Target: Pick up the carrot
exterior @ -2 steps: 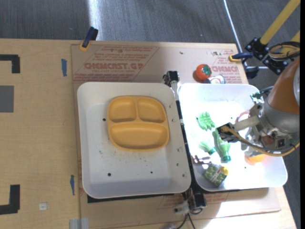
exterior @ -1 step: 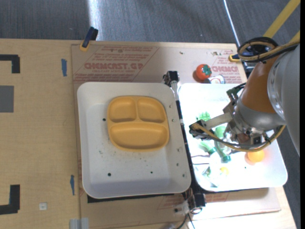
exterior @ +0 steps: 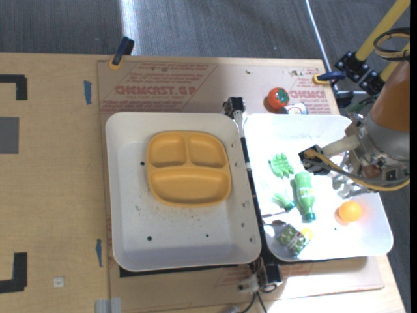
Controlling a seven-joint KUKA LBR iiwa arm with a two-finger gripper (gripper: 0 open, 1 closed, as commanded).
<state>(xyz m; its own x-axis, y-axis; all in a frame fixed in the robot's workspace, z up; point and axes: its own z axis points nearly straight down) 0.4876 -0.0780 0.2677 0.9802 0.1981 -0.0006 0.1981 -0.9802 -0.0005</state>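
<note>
Camera view: tool [exterior: 345, 182], grip unreadable, hangs beside the orange piece [exterior: 350, 212], probably the carrot. Centre over it, then drop.

Grey carpeted floor [exterior: 215, 12] is seen across the top, crossed by a light streak [exterior: 127, 8] upper left. Pale wooden bench [exterior: 45, 194] below is covered centrally by printed cardboard [exterior: 163, 83].

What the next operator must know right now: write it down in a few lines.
The pincer hangs over the right side of the right bin; no item seen in it.
Carrot: none clearly recognisable. A roundish orange item lies just below the pincer in the camera view, apart from the green bottle.
Done: no pickup yet.
Left: confirm the carrot, grasp it, lift.
</note>
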